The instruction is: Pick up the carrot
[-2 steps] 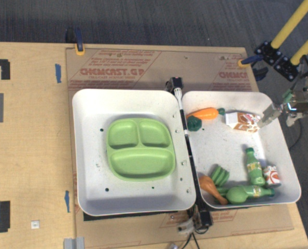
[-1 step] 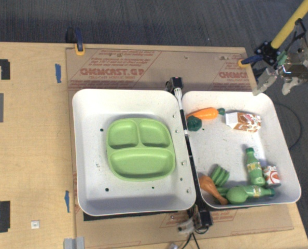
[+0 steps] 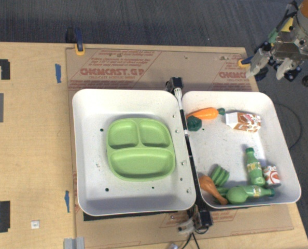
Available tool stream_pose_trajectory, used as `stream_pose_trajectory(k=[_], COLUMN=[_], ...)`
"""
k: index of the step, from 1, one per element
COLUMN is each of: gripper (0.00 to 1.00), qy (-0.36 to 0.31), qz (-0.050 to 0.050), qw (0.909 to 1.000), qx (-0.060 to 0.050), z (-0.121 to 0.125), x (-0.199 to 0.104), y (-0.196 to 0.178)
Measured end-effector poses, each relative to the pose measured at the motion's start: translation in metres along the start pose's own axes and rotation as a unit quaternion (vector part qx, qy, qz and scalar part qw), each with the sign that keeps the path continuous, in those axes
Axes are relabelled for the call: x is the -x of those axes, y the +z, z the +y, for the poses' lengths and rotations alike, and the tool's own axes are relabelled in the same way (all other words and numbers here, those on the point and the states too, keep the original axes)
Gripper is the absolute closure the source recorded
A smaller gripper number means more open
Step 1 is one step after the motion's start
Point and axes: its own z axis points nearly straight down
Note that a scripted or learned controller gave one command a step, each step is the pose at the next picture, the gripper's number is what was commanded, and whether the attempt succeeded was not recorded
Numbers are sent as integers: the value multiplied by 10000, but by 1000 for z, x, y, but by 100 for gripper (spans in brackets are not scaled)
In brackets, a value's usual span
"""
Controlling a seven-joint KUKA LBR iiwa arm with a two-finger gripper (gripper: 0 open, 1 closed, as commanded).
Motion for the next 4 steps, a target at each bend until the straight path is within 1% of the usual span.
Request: stream_pose_trajectory(k=[1, 2, 3, 4], gripper=[0, 0, 0, 0], qy=[1284, 1323, 1712, 1039], qz=[10, 0, -10, 8], qw=[9917, 9912, 9852, 9946], qx=[-93, 82, 112, -24], z=[-3, 1, -3, -23], x=[-18, -48, -51, -67], y=[76, 182, 183, 220])
